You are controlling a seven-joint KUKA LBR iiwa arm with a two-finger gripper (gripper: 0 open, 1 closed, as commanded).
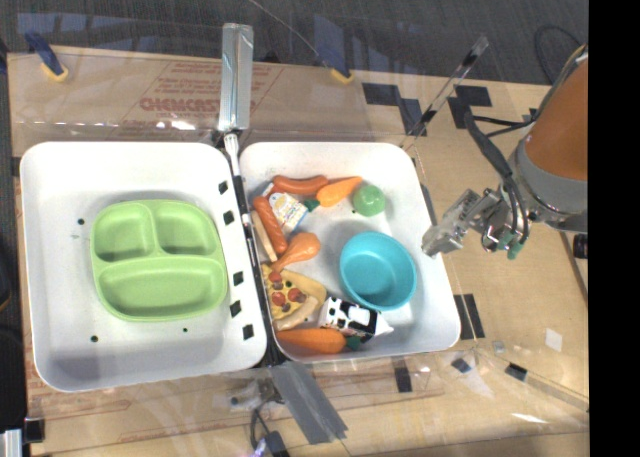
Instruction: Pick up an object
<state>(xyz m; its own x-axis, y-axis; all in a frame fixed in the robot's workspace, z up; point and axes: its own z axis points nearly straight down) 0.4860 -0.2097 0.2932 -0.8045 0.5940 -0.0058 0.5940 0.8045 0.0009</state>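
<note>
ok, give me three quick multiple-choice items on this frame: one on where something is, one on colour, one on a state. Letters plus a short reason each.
1. Where is the green divided plate?
A. in the left bin
B. in the right bin
C. on the bench outside the bins

2. What colour is the bowl?
A. red
B. blue
C. yellow

3. How does the bowl stand?
A. upside down
B. upright, opening up
C. stacked on the plate

Answers:
1 A, it lies alone in the left bin.
2 B, it is light blue, in the right bin beside the toy food.
3 B, its hollow inside faces the camera.

The gripper is outside the right bin's right edge.
</note>
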